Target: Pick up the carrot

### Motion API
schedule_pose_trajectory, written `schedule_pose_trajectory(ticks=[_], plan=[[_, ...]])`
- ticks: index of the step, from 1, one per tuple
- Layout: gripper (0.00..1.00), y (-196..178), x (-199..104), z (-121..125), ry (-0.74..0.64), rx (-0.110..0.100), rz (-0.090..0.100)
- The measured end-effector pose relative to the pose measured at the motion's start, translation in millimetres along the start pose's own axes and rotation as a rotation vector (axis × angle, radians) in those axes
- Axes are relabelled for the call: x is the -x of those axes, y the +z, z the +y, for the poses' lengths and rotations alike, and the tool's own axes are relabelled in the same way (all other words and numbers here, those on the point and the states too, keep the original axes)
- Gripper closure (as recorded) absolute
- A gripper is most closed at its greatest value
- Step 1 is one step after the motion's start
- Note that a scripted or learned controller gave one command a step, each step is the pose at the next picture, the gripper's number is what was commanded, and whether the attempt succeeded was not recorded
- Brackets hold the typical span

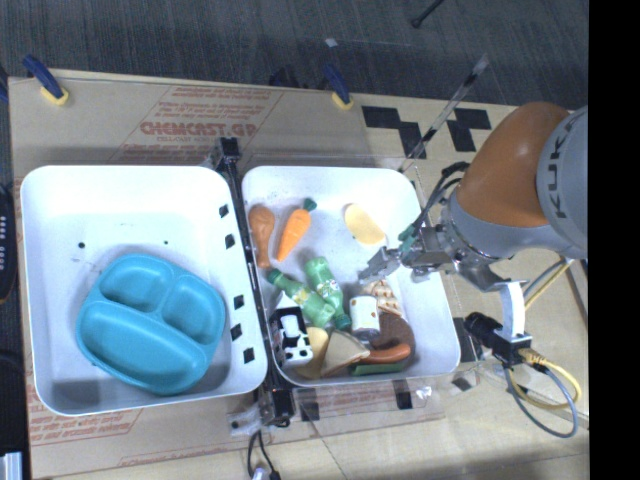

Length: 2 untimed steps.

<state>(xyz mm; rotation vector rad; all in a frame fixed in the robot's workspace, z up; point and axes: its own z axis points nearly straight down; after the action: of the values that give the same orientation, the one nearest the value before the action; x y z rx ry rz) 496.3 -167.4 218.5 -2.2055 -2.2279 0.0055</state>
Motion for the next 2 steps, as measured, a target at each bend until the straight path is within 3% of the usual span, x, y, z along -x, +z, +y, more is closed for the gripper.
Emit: schedule_pose_trajectory(ticks=[1,2], plan=[[0.0,127,8,52,0.093,0.005,-0.002],[0.0,125,-20,149,0.132,-0.009,-0.01]])
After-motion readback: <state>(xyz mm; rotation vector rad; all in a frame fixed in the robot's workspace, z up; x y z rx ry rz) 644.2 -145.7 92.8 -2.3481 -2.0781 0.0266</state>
